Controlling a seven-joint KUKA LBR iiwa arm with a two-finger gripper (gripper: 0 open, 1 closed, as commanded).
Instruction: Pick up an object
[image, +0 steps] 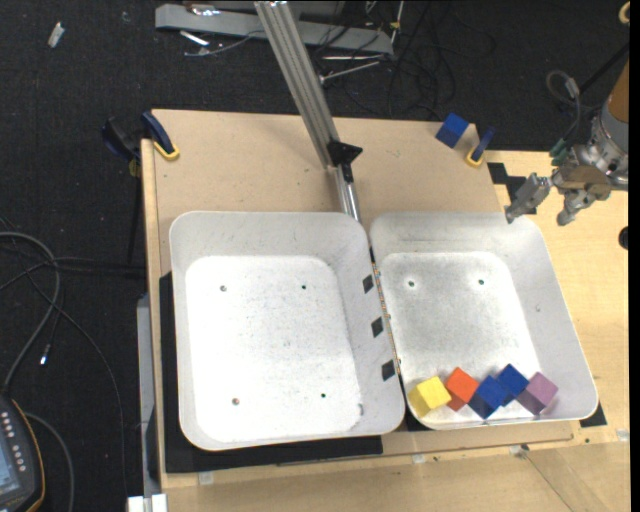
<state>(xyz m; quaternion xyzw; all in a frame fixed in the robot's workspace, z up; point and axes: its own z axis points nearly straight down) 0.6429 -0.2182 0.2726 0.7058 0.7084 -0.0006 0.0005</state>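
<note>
Right now the gripper (547, 203) hangs above the far right corner of the right bin (560, 310), its 2 fingers spread apart with nothing between them. It sits well apart from anything it could take.

All the pickable pieces are crowded along the near edge of that same bin: a yellow cube (431, 394) nearest the bin's near left corner, an orange cube (461, 386) touching it, then 2 blue cubes (498, 389) pressed together, and a purple cube (540, 392) by the near right corner. The left bin (190, 330) holds none of them. Another blue cube (453, 129) rests on the wooden bench (250, 160) near its far edge, beside a clamp, outside both bins.

To my eye this is the approach step, with no grasp begun. Next, the arm would need to travel toward the near edge and come down over 1 cube. The yellow or purple one at either end looks easiest, since the middle pieces touch their neighbours and leave little room for fingers.
</note>
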